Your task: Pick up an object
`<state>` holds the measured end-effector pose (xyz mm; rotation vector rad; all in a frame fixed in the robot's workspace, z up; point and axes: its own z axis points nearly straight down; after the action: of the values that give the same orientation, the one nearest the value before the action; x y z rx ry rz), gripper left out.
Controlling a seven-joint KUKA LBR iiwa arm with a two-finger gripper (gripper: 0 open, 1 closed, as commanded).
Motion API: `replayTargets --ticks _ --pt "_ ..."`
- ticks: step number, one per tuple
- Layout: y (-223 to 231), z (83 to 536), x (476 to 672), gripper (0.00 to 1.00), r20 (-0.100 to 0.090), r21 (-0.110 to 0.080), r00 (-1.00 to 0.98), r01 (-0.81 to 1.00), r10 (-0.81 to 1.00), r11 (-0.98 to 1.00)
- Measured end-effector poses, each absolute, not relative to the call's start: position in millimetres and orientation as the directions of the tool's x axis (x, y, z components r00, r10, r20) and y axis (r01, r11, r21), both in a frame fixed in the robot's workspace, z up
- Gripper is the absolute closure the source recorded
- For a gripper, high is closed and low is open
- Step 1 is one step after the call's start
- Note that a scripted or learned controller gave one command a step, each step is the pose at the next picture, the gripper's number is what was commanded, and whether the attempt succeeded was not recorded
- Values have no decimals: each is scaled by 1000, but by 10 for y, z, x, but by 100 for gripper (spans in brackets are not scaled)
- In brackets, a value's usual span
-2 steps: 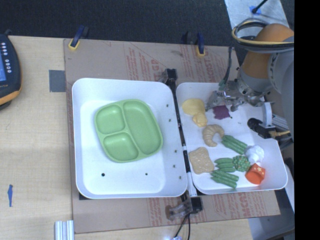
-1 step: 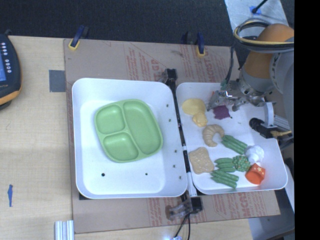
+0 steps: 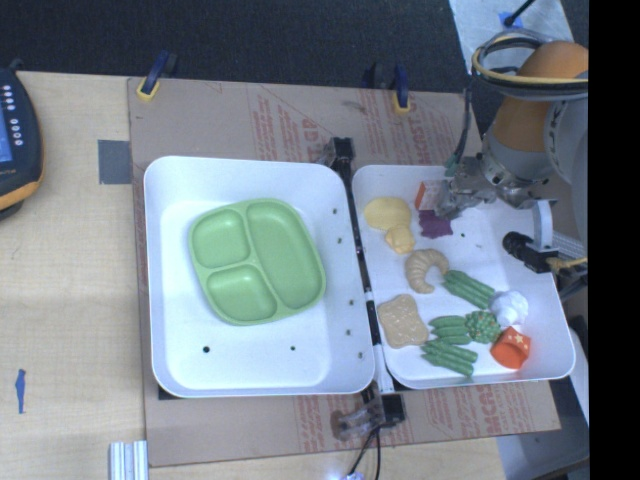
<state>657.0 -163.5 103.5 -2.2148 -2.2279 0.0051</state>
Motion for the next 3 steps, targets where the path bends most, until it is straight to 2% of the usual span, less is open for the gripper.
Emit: replayTargets --ticks 1,3 --pt "-1636 1032 6568 0 -2 -3 -6 1000 1000 6" --pt "-1358 924 6562 0 -1 -5 -7 1000 1000 7"
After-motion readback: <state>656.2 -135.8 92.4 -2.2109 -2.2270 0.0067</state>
